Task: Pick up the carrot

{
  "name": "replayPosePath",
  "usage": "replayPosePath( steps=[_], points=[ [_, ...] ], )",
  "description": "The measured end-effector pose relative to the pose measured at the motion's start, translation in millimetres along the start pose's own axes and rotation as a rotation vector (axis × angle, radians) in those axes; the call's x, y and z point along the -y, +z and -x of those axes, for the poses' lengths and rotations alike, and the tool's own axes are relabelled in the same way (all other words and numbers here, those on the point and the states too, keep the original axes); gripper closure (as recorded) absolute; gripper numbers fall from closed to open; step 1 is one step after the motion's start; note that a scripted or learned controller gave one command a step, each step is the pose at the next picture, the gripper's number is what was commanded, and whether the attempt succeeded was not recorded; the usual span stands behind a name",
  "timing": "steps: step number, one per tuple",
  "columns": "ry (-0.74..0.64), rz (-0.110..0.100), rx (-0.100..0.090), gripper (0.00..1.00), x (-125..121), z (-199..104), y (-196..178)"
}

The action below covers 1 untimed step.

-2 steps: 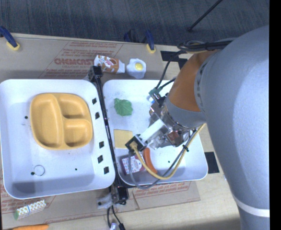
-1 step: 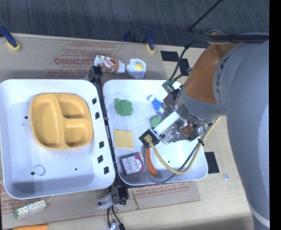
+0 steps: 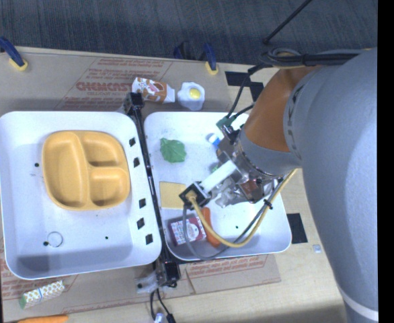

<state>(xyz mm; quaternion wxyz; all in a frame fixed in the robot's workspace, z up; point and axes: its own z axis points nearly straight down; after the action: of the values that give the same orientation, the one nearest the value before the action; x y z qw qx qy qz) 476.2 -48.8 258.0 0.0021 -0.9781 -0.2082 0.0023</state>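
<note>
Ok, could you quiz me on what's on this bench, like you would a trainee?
1. True or false: the yellow divided tray lies in the left bin.
2. Where does the carrot lie? A) in the left bin B) in the right bin C) on the bench outside both bins
3. Fill in: the band above the arm's wrist is ___.

Key: 1 true; 2 B; 3 orange.
</note>
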Motion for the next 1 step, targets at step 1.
replayPosePath(
  steps=[1],
  points=[
    [0.0, 0.0, 0.0, 0.0, 0.1, 0.0, 0.0]
  ],
)
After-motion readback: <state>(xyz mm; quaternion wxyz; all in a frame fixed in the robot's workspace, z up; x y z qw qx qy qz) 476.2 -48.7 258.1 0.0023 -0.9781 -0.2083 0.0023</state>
